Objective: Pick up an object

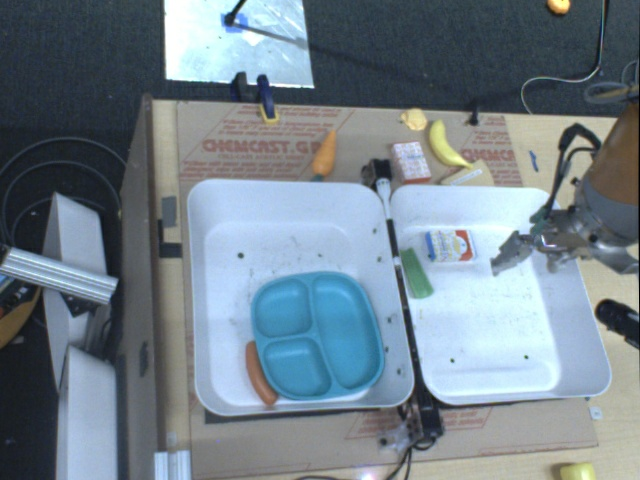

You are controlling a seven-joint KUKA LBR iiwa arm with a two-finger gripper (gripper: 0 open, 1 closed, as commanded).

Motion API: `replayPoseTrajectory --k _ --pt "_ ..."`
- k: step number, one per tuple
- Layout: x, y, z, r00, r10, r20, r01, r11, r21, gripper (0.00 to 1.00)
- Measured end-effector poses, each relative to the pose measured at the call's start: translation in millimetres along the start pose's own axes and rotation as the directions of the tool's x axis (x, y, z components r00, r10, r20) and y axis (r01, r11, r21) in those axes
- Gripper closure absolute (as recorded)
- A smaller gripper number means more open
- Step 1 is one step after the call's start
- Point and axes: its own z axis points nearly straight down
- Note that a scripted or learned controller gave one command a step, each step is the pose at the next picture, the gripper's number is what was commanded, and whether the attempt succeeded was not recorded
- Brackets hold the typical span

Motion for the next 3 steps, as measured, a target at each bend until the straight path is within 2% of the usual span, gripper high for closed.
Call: replayPoseTrajectory --k 1,2,3 --pt "44.2 56.5 90.3 1.000 -0.006 -0.002 0.006 1.000 0.001 0.00" --pt "7.6 136.8 156.8 1.000 -0.003 -0.002 0.003 1.000 -0.008 0.00" --pt "43.4 148.1 150.9 1.000 -0.003 0.004 0.003 1.000 -0.014 0.00"
